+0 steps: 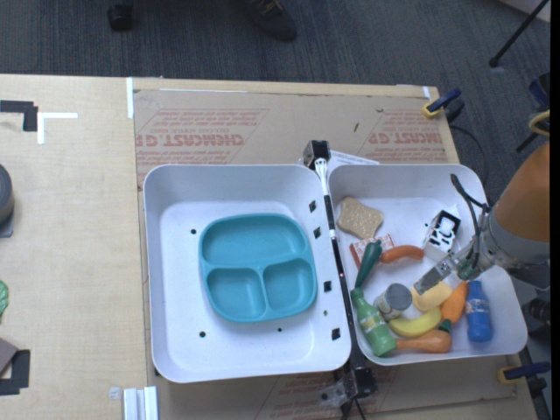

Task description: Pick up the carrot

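The carrot is a short orange piece with a green end, lying tilted in the right bin near its front right. It sits between a pale yellow piece and a blue bottle. A second, longer orange piece lies along the front wall under a banana. My gripper hangs low over the bin, just up and left of the carrot, above the pale yellow piece. Nothing shows as held in it.
The right bin also holds a bread slice, a green pepper, a red-orange sausage, a grey can and a green bottle. A teal divided plate lies in the left bin.
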Controlling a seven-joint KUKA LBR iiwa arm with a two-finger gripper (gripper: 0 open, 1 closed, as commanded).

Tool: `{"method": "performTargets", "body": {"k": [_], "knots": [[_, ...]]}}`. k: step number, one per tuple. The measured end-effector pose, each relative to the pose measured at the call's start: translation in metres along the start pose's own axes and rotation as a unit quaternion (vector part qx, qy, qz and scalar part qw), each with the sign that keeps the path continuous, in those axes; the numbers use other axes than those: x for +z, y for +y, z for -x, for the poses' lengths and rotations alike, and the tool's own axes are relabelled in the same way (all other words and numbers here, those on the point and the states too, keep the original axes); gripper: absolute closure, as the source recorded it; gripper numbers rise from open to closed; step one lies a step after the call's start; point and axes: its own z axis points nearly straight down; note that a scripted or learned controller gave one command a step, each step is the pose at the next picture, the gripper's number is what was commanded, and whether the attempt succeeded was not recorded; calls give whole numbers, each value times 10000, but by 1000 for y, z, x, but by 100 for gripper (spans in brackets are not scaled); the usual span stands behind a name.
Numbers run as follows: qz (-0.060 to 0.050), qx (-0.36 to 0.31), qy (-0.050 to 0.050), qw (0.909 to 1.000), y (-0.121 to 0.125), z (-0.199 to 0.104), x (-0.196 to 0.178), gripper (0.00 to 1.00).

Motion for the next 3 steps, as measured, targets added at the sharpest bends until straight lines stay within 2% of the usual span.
{"method": "performTargets", "body": {"k": [1, 2, 3], "knots": [[17, 18, -20, 10000, 2, 2, -9, 100], [16, 22, -19, 10000, 2, 2, -9, 0], [7, 1864, 65, 9825, -5, 10, 17, 0]]}}
